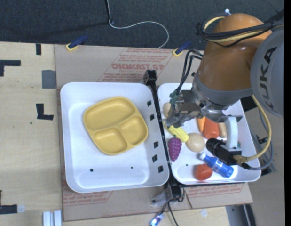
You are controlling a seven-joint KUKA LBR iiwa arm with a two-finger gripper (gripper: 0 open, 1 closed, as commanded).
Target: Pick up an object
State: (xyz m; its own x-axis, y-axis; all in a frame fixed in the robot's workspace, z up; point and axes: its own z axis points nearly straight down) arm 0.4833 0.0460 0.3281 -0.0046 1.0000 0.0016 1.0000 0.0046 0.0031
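Gripper (176, 118) low over right bin (244, 175), at its left side; arm bulk hides bin's far part and finger gap, so grip state cannot tell. Corn (178, 133), purple grapes (174, 147), egg (194, 142) just near of it. Yellow tray (116, 125) in left bin (72, 140). Cardboard (136, 65) underlay, dark carpet (51, 11) far.

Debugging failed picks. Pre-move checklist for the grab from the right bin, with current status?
1. Claw over right bin, near its left edge: ok.
2. Target close under claw, yellow corn: ok.
3. Claw opening: cannot tell.
4. Anything held already: cannot tell.
5. Clutter near target, purple grapes and beige egg crowd the corn: not ok.
6. Yellow tray in left bin, apart from the claw: ok.
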